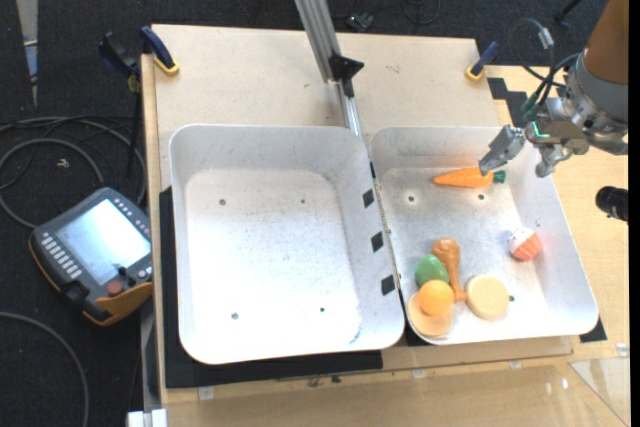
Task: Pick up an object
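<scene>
While the gripper (523, 153) is hanging over the right bin (560, 245), its fingers (499, 153) are standing wide apart. The carrot (463, 178) is lying on the bin floor, just beside the left fingertip, not between them.

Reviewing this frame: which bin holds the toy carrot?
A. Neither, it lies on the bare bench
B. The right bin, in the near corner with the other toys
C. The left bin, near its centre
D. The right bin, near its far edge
D. The carrot lies in the right bin toward its far edge, just by the gripper, apart from the cluster of toys near the bin's front.
</scene>
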`<action>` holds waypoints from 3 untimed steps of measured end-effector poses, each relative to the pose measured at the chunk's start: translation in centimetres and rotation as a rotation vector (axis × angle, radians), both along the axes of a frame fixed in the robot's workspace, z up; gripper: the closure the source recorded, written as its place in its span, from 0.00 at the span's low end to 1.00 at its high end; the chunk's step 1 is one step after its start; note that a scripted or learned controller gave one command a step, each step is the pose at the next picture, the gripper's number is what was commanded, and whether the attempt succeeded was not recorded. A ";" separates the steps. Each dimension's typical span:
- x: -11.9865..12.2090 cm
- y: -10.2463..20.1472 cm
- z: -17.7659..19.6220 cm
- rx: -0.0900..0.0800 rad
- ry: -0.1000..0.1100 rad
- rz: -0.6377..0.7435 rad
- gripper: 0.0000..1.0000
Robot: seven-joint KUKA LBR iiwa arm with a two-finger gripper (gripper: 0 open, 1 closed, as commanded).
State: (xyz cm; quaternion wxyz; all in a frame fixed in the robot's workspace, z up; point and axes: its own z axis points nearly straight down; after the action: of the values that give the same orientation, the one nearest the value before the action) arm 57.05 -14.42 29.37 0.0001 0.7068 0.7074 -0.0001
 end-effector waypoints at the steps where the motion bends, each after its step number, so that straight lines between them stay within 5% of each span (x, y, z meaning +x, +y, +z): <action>1: 0.8 0.2 -5.9 0.001 0.006 -0.001 0.00; 3: -0.4 1.1 -16.6 0.002 0.007 -0.001 0.00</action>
State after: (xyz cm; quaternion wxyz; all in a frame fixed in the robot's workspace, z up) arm 56.69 -13.32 12.80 -0.0030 0.7071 0.7071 -0.0019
